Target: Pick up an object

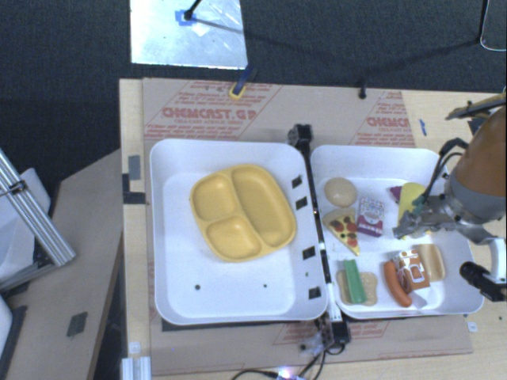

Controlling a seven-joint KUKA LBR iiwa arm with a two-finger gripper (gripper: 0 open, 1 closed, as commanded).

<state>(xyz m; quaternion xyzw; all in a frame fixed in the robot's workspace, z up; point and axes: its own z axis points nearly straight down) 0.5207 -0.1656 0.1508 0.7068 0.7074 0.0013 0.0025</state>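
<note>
Yellow tray point(242, 212) in left bin point(170, 287), toy foods point(342, 229) in right bin point(372, 158)

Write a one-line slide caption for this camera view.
Gripper hovers over toy food in the right bin; a yellow tray sits in the left bin.

Divided plate point(242, 210) in left bin point(170, 291), toy foods point(356, 244) in right bin point(372, 155)

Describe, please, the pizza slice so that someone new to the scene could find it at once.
Look in the right-hand white bin, along its left wall beside the divider. The pizza slice lies there, just below the round beige bun and above the green-and-tan sandwich. It is the only yellow triangle dotted with red spots.
</note>
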